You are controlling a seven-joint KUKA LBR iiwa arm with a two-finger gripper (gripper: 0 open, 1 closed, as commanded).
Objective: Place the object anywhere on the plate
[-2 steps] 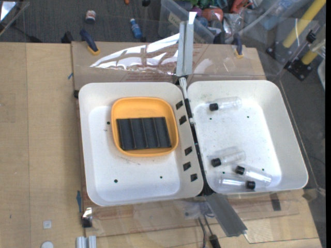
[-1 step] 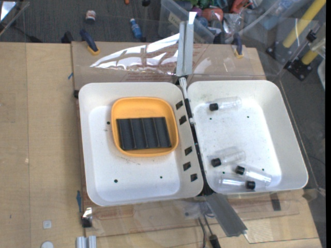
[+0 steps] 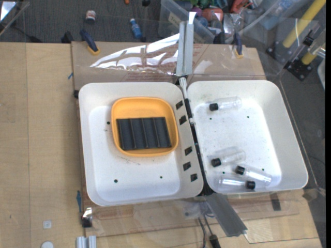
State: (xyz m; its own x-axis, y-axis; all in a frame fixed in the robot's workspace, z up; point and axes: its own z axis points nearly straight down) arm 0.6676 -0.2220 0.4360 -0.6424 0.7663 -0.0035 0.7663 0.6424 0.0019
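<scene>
Four clear vials with black caps lay in the right bin [image 3: 274, 133]: one vial [image 3: 225, 105] at the far side, and three vials [image 3: 237, 170] clustered at the near side, well apart from the orange plate [image 3: 145, 103]. The plate sat in the left bin [image 3: 103, 185] with a black ridged block [image 3: 143, 133] on it. A tub of coloured toys [image 3: 217, 4] stood beyond the bins.

orange plate [image 3: 120, 109] under a black ribbed block [image 3: 143, 133]; white bins [image 3: 98, 185]; clear vials [image 3: 226, 104] capped black; tan wooden bench [image 3: 36, 138].
</scene>
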